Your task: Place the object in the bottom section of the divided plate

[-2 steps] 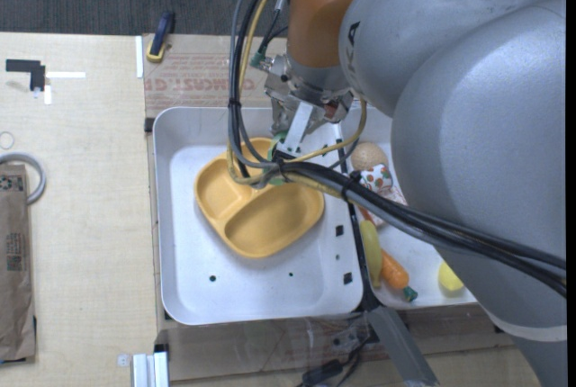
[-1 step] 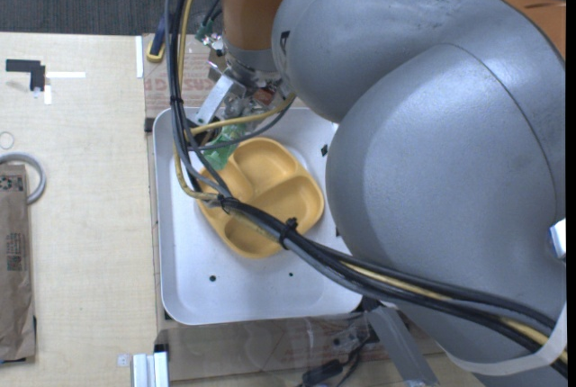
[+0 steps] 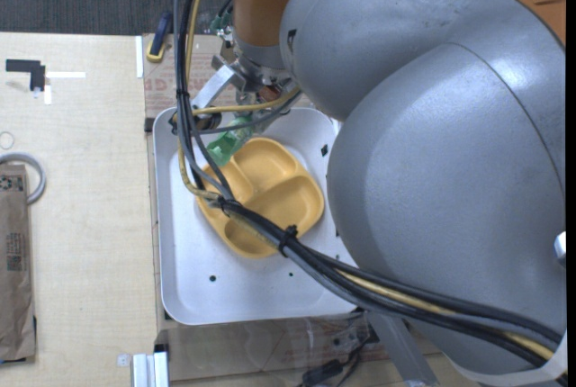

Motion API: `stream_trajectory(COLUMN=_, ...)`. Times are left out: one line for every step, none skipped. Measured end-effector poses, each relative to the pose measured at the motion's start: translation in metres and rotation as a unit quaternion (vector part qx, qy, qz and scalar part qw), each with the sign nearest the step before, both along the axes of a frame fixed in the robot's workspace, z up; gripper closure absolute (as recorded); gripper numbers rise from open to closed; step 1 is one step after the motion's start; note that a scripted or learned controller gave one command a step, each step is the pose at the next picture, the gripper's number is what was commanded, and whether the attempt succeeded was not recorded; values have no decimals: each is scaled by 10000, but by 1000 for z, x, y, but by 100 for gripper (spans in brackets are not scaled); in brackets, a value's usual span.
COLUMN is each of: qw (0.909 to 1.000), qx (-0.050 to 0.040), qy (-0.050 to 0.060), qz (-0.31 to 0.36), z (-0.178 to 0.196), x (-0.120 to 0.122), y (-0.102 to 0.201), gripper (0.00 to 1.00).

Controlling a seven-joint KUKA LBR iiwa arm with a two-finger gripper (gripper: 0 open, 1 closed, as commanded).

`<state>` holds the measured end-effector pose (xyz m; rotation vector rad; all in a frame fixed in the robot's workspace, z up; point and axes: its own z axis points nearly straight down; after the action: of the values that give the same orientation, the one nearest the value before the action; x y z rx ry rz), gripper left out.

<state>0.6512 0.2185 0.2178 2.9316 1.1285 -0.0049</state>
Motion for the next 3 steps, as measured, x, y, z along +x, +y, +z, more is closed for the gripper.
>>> stream_trajectory(qw=10000, qx=0, qy=-1, qz=-2, z=0, x=0, y=0, gripper=0)
stream_trajectory(qw=9926, qx=-8, qy=4, qz=1216, z=85, x=-43, y=-61, gripper=0)
stream_trajectory(qw=9955, qx=-7, qy=13, qz=953, z=-18, x=-97, y=10, gripper=0)
